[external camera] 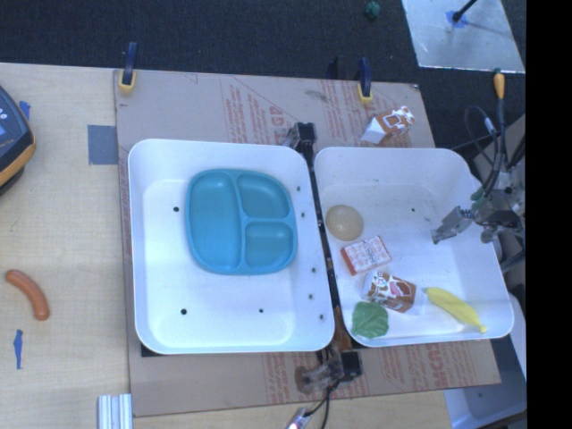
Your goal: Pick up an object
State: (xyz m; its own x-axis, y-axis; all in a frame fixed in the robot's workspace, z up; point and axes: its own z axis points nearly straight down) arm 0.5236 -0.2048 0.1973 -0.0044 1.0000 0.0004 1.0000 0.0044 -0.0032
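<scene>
Claw [450,229] sits at the right edge of the right bin [411,172], low over the white floor, pointing left. Can't tell its state, too small and dark against the clutter behind it. Nothing visible in its grip.

Right bin contents, all clustered toward the left and front, well apart from the claw:
- tan round ball [344,222] near the left wall
- red-and-white packet [365,254] just below it
- small brown-and-white carton [391,291] lying on its side, just beside the packet
- green leafy piece [370,320] at the front left corner, touching the carton
- banana [456,308] along the front right, tilted

Left bin [143,266] holds a blue divided plate [241,221]. A second small carton [389,126] lies on the cardboard behind the right bin. A sausage [29,293] lies on the bench far left.
</scene>
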